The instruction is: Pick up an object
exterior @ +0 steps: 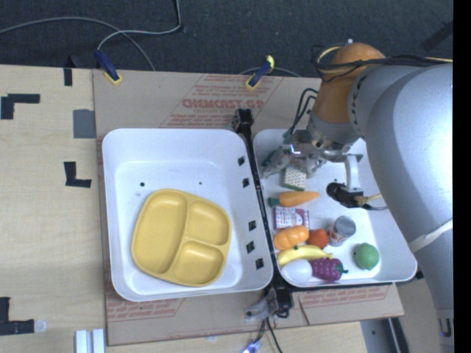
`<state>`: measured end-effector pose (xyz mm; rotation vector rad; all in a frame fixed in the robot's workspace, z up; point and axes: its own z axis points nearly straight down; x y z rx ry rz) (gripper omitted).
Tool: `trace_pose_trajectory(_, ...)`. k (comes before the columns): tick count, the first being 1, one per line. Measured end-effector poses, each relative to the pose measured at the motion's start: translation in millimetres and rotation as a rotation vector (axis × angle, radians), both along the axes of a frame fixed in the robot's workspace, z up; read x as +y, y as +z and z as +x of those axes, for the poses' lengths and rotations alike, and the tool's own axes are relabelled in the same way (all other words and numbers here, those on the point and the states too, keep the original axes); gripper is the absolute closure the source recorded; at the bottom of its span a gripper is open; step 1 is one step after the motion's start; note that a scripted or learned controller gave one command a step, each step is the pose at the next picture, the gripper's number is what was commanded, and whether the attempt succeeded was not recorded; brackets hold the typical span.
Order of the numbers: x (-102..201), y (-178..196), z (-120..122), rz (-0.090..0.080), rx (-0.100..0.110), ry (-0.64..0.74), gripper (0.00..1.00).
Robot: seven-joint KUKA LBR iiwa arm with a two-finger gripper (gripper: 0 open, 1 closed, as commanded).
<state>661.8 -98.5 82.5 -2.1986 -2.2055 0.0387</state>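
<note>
— Overhead, what do we have nearest the gripper [294,155]?

— We make out a pale gridded piece [294,176] at the far end of the right bin [381,230], just below the gripper and close against it. We cannot tell whether the two touch, nor whether the gripper is open or closed; the wrist hides that from us.

— And next to that piece?

— An orange carrot [299,197] lies just on the near side of it, pointing toward the right. Below the carrot we see a pink packet [289,217], then an orange pepper [290,237] with a small red tomato [318,237] touching its right side. A tin can [341,229] stands to the right of the tomato.

— What about the near end of that bin?

— We count a yellow banana [303,254], a white egg [298,271] tucked under it, a bunch of purple grapes [327,269] beside the egg, and a green fruit [366,256] apart at the right.

— And farther out?

— The grey arm [412,138] comes in from the right, its orange band [338,94] above the wrist. In the left bin [176,160] we see a yellow divided plate [182,235], lying flat toward the near side. Both bins rest on a brown cardboard sheet [184,101].
</note>
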Motion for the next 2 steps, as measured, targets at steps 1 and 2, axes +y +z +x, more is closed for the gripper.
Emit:
trace_pose_trajectory(1, 1.2, 0.1, -0.1, -0.003, -0.001, -0.001, 0.00)
trace_pose_trajectory(2, -0.3, 0.0, 0.1, 0.001, 0.000, 0.000, 0.00)
